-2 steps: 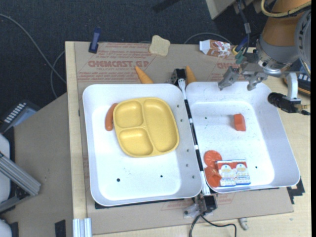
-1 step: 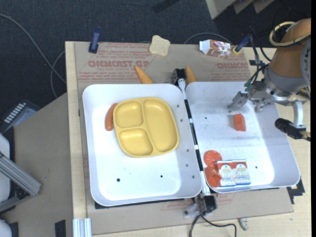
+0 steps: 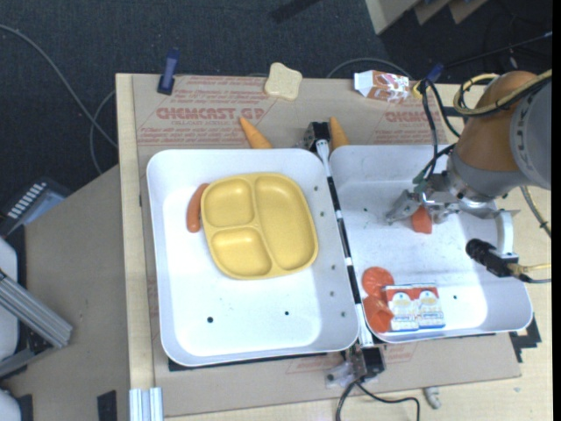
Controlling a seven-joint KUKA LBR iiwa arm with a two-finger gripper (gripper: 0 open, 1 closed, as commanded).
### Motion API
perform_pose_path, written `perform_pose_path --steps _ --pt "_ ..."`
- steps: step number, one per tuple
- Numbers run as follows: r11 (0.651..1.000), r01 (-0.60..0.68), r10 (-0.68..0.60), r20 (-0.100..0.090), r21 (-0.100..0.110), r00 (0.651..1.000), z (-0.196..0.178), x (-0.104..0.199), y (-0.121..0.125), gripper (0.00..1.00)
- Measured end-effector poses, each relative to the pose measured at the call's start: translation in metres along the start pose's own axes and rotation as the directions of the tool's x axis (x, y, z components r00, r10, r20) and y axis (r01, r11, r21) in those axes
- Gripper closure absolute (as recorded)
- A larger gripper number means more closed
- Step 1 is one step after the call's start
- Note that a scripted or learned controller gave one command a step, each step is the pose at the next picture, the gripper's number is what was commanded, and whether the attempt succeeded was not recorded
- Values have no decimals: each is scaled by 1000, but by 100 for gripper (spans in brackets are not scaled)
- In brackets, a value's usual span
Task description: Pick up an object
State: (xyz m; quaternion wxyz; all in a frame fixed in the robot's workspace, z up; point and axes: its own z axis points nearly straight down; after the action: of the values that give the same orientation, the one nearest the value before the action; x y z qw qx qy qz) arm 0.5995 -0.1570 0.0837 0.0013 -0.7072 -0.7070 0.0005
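Dark carpet surrounded a cardboard-topped bench (image 3: 140,235) printed with red lettering, and on it two shallow white plastic bins sat side by side. Taking the yellow three-compartment plastic tray (image 3: 259,224) as the landmark: it lay in the left white bin (image 3: 175,305), toward that bin's far half. Tucked against the tray's left edge was a red-orange toy sausage (image 3: 193,210).

Off to the tray's right, past the black divider clip, came the right white bin (image 3: 368,169). There the grey arm with its orange band (image 3: 495,143) had reached down, and the two-finger gripper (image 3: 419,207) stood right over a small orange-red toy piece (image 3: 422,220), level with the tray's middle. One metal finger splayed out to the left; the toy sat at the gripper's tips, but whether it was truly pinched, or how wide the jaws stood, I couldn't tell from that angle.

Nearer the camera than the tray and to its right, a flat red round slice (image 3: 378,279) lay beside a small printed food box (image 3: 415,309), which overlapped a second red piece.

Beyond the tray, on the bare cardboard, sat a tan toy bread slice (image 3: 282,81), an orange toy carrot (image 3: 254,133), a blue clip (image 3: 167,71) and a small white-and-brown carton (image 3: 382,84).
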Motion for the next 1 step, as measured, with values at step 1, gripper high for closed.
perform_pose_path --steps 1 --pt "1000 -1 1 4 -8 1000 -13 -2 2 100"
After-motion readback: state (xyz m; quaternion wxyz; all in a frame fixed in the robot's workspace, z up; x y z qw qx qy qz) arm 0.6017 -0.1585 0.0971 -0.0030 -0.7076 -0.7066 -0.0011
